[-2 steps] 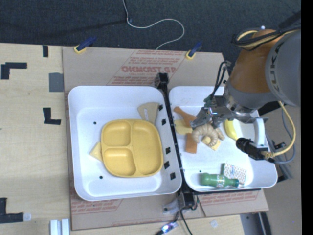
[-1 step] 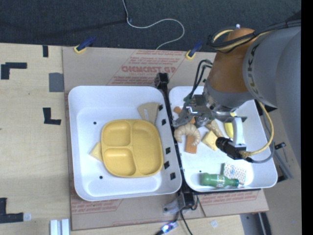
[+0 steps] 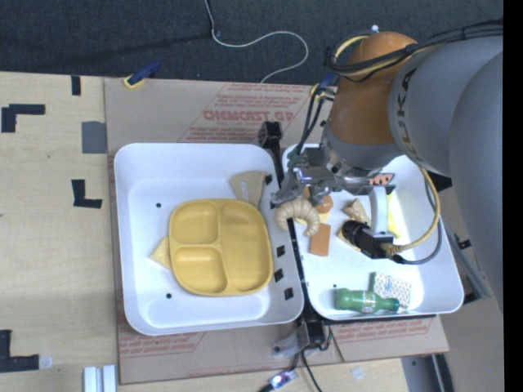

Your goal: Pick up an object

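Observation:
My gripper (image 3: 301, 184) hangs low over the left edge of the right bin (image 3: 441, 296), by the divider between the bins. Directly under and in front of it lies a tan croissant (image 3: 296, 212), touching or nearly touching the gripper; I cannot see whether it sits between the fingers. An orange-brown block (image 3: 320, 240) lies just right of the croissant, and a small orange piece (image 3: 325, 205) lies above the block. The arm's wrist hides the back of the right bin.
The left bin (image 3: 135, 219) holds a yellow compartment plate (image 3: 221, 245) lying on a tan sheet (image 3: 250, 187). In the right bin, a green bottle (image 3: 364, 301) and a patterned packet (image 3: 394, 287) lie near the front; a tan lump (image 3: 355, 211) and a white-and-yellow item (image 3: 384, 209) sit mid-bin.

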Controlling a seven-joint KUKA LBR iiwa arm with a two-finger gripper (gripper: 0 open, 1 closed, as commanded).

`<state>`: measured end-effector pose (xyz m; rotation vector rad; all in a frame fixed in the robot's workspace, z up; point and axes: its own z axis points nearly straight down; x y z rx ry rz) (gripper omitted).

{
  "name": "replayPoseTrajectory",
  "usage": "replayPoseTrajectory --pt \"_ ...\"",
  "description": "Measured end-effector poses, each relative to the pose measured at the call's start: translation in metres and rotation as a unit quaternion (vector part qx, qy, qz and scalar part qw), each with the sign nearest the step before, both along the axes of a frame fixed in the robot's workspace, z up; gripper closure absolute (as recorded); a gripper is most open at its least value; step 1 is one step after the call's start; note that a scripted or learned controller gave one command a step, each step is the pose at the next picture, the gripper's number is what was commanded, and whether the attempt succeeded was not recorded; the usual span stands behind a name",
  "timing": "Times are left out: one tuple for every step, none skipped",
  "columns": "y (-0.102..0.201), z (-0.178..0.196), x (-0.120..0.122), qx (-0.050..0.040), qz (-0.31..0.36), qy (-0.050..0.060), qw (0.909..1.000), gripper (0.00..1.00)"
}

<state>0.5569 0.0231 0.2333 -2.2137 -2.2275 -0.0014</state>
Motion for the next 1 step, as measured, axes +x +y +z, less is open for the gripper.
replayPoseTrajectory --pt "-0.0051 -0.0001 0.0002 -0.0006 -0.002 0.001 1.0 1.0"
